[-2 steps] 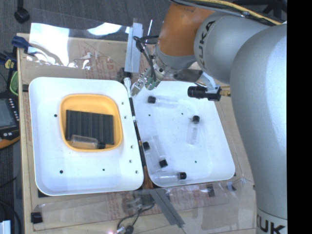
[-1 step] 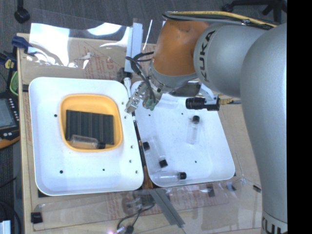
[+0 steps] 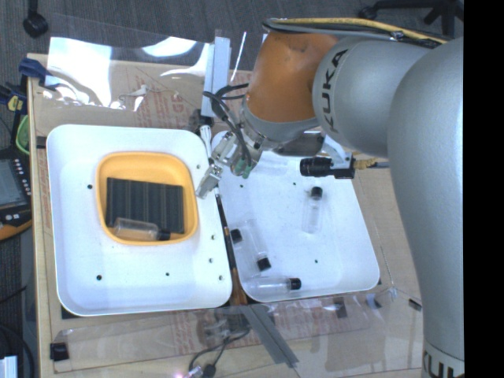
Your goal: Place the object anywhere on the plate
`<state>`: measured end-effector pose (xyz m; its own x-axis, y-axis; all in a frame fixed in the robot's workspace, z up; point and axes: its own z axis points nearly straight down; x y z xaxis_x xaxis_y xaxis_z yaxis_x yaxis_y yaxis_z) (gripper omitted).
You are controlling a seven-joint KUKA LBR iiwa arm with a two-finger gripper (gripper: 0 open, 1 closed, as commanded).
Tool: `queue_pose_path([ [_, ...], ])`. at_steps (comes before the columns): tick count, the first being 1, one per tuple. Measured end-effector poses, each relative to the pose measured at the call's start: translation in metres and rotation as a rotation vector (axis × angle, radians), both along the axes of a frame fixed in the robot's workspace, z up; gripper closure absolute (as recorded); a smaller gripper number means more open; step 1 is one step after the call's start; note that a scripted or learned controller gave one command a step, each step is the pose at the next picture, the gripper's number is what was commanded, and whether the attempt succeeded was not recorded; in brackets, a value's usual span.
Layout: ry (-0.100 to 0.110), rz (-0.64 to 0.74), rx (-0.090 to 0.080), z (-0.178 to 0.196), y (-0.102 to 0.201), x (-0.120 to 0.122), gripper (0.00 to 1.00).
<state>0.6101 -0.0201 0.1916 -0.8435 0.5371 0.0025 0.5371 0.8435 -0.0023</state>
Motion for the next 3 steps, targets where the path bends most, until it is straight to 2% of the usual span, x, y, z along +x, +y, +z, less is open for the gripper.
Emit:
queue_pose_path([
  [1,-0.006,0.144,-0.001,0.021,-0.058,0.028,0.0],
  [2,-0.005,0.368,0.0,0.045,-0.123,0.032,0.0],
  [3,-0.002,0.288,0.001,-0.101,-0.095,-0.028,0.0],
])
